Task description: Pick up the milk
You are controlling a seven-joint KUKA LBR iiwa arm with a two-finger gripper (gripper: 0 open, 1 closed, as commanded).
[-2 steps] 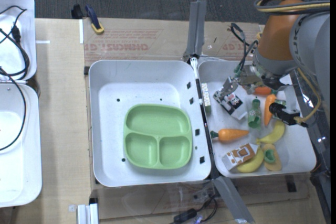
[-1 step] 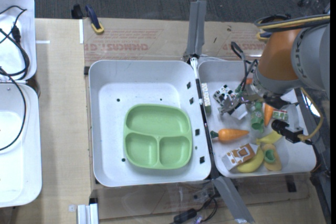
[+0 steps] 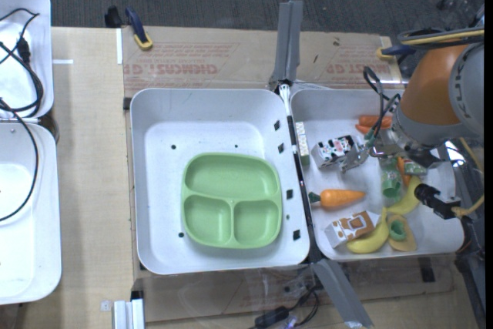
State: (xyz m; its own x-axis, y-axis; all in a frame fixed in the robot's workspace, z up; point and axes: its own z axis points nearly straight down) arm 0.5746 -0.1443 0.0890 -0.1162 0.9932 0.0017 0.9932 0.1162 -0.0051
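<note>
The gripper [image 3: 359,156] is seen low inside the right bin [image 3: 454,241], its metal fingers [image 3: 353,160] pointed toward the view's left. Whether the fingers are spread or closed cannot be told from this slant. The milk [image 3: 335,150], a small white carton with black patches, lies directly at the fingertips, near the bin's upper left part; contact appears likely, but the carton is not clearly seen between the fingers. The wrist is carried by the grey arm [image 3: 470,100], whose orange band [image 3: 430,92] is visible at the view's right, above the bin.

Around the carton the other contents of the right bin are arranged. A carrot [image 3: 340,198] is laid below the milk, pointing right. A second orange piece [image 3: 371,122] is seen above the gripper, partly hidden by cables. A brown-and-white carton [image 3: 352,226] rests near the front edge, touched by a banana [image 3: 371,240]. A second banana [image 3: 404,201] is set to the right, beside a green ring-shaped item [image 3: 398,228]. A small green bottle-like object [image 3: 391,181] stands just right of the gripper.

In the left bin [image 3: 154,135] a green divided plate [image 3: 232,200] is held, with three compartments. Both bins are borne by a bench covered with cardboard [image 3: 208,62].
</note>
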